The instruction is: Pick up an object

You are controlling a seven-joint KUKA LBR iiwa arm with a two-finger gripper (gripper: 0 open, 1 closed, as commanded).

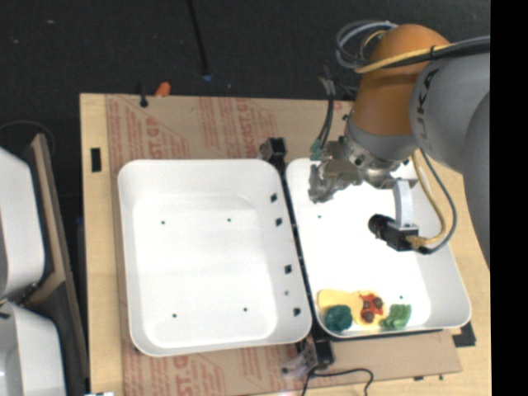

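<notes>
We see the grey arm [445, 97] with its orange band reaching over the right shallow white bin [355, 246]. Its hand [323, 181] hovers at the far-left corner; we cannot tell its state. A small cluster of yellow, teal, red and green objects [363, 310] lies at the near edge.

bins: two side by side on the bench [103, 130], left bin [206, 254] touching right bin [429, 287]
objects: small cluster [363, 310] in the right bin, along its front edge
gripper [323, 184]: over the right bin's back left corner, well apart from the cluster
arm [412, 81]: behind the right bin
</notes>
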